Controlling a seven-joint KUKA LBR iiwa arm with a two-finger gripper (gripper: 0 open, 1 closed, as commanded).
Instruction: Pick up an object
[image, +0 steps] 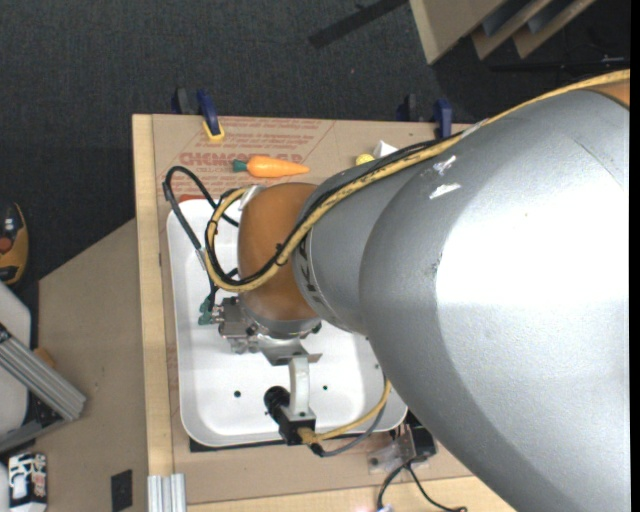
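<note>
My gripper (238, 330) hangs low over the left white bin (200, 400), under the orange band of the wrist, and the arm hides most of it. A small green piece (206, 315) shows right at the gripper's left side, and I cannot tell whether it is an object or whether anything holds it. An orange toy carrot (262, 167) with a green tip lies on the cardboard behind the bin, apart from the gripper. A bit of a yellow thing (365, 158) peeks out beside the arm at the back.
The grey arm covers the right bin and much of the left one. Black and yellow cables (190, 200) loop over the left bin's back corner. Blue clamps (208, 108) hold the cardboard at the bench's far edge. The bin's bare floor (215, 385) shows at the front left.
</note>
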